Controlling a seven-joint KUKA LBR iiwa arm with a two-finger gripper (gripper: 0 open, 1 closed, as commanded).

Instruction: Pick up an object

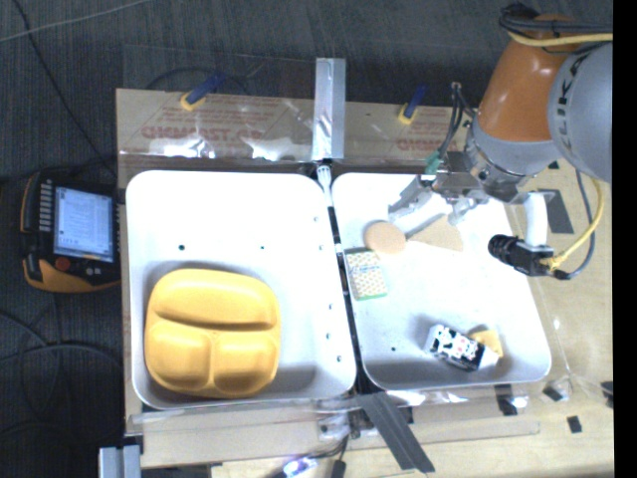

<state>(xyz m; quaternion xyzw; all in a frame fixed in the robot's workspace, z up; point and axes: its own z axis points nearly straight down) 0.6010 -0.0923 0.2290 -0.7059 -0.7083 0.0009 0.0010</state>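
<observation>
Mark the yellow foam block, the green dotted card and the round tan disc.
yellow foam block [211, 329]: camera view, middle of its top face.
green dotted card [366, 274]: camera view, centre of the patterned face.
round tan disc [383, 237]: camera view, centre of the disc.

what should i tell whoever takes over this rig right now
Gripper: low over the back of the right bin, next to the round tan disc and the tan wedge. Nothing is visibly held; I cannot tell whether it is open or shut.
Right bin also holds a green-dotted card by the left wall and a black-and-white toy with a yellow piece near the front.
Left bin: a large yellow moulded object at the front.
Done: arm is positioned at the disc and wedge.
Left: grasp and lift one object.
</observation>
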